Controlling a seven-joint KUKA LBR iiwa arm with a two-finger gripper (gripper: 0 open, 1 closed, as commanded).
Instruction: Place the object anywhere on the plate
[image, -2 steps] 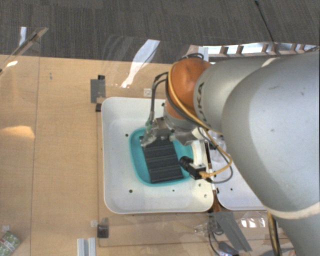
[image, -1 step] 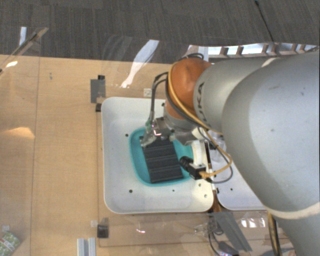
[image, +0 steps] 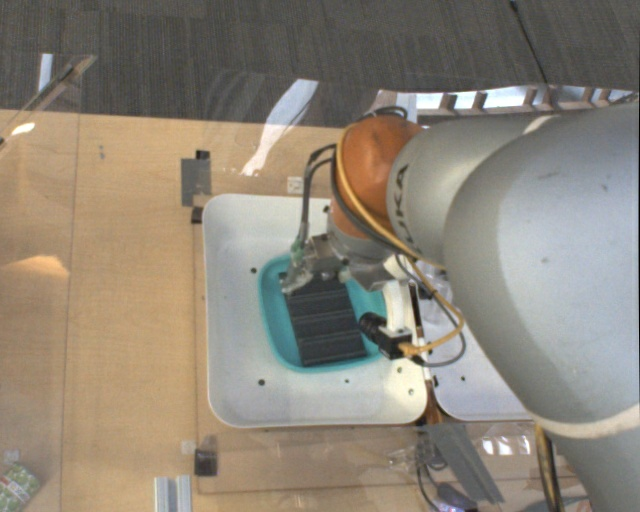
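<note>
Glossy white plastic bin (image: 235, 395), smooth teal plate (image: 275, 320), matt wooden bench (image: 100, 300).

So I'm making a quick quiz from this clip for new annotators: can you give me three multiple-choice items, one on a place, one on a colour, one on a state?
1. The plate lies in:
A. the left bin
B. the right bin
C. the bare bench

2. The plate is:
A. red
B. teal
C. yellow

3. The gripper is:
A. over the plate
B. over the bench
C. outside both bins

Answers:
1 A, the left bin's white floor surrounds it.
2 B, a teal rim shows around the gripper's dark body.
3 A, that body covers the plate's middle.
</note>
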